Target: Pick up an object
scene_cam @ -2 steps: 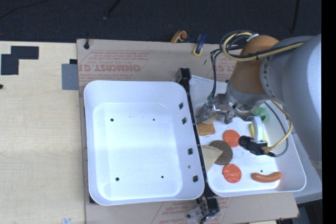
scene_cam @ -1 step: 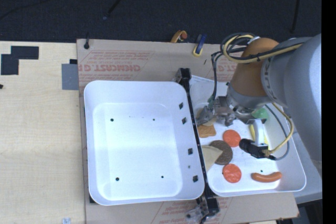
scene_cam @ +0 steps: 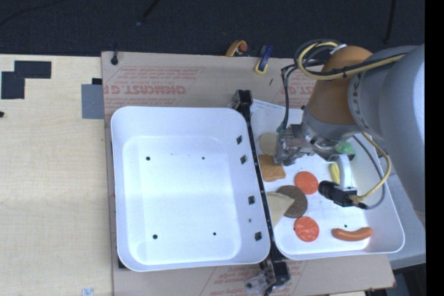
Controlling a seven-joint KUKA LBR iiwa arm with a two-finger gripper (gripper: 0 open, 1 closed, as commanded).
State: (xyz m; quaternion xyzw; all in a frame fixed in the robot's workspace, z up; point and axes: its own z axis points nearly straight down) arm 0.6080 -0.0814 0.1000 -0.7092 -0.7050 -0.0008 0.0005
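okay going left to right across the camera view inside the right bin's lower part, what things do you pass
Tan wedge → dark brown round piece → lower red disc → sausage.

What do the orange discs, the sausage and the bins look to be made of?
Orange discs: probably matte plastic play food, flat even colour.
Sausage: likely smooth plastic or rubber, with a slight sheen.
Bins: seemingly moulded white plastic, with rounded corners and a soft gloss.
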